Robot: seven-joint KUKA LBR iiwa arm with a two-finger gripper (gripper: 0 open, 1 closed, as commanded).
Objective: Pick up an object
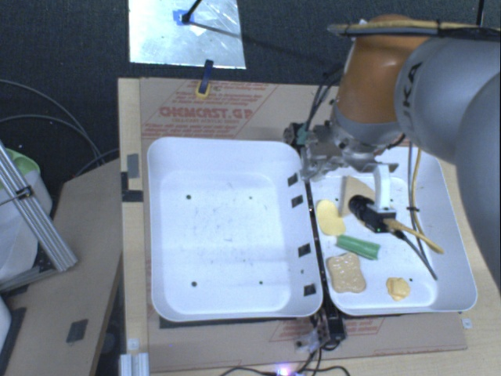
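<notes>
A tan, biscuit-like piece (346,272) lay lowest in the frame, in the right bin (452,276), with a small yellow lump (398,288) to its right. Just above the biscuit lay a green stick (358,246), above that a yellow oval piece (329,218), and a pale wedge (358,189) up and to the right. The gripper (319,161) hung over that bin's upper left corner, by the divide from the left bin (156,157). The oval piece sat just below it, the rest lower still. How far the gripper stood open, or whether it held anything, could not be told.
</notes>
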